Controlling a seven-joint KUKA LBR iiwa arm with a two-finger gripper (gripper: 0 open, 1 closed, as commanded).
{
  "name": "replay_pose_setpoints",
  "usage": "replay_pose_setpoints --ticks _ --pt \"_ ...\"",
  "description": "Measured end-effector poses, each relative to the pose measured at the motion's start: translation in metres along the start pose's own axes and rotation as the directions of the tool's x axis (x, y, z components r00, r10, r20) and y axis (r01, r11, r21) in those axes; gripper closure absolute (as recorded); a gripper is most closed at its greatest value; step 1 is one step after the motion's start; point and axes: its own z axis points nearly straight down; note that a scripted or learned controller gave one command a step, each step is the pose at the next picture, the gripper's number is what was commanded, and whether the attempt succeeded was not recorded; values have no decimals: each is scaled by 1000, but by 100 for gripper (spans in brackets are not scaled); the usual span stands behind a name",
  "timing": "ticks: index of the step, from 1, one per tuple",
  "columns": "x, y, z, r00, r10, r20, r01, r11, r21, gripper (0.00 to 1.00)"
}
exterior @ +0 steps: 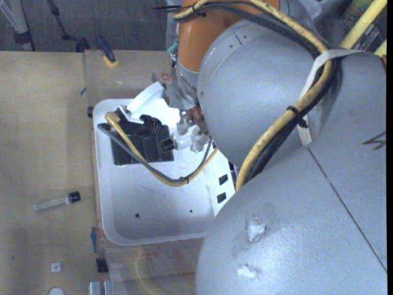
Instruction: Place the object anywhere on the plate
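Closest to the lens, grey arm bulking across the right side, orange band above the wrist. Beyond it, gripper low over the far end of the white bin; opening and any hold impossible to tell. Place of the object likewise impossible to tell. Left on the bench, a clear tube with black cap.

You're looking at a smooth white plastic bin, matt tan wooden-looking bench, arm showing smooth grey satin shell, orange band shining glossy.
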Motion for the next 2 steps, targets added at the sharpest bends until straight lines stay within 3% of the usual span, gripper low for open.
replay_pose_setpoints --ticks 1,2 --pt "54 23 26 979 203 -3 -203 979 -1 100" --pt "20 7 217 999 -54 5 54 999 2 100"
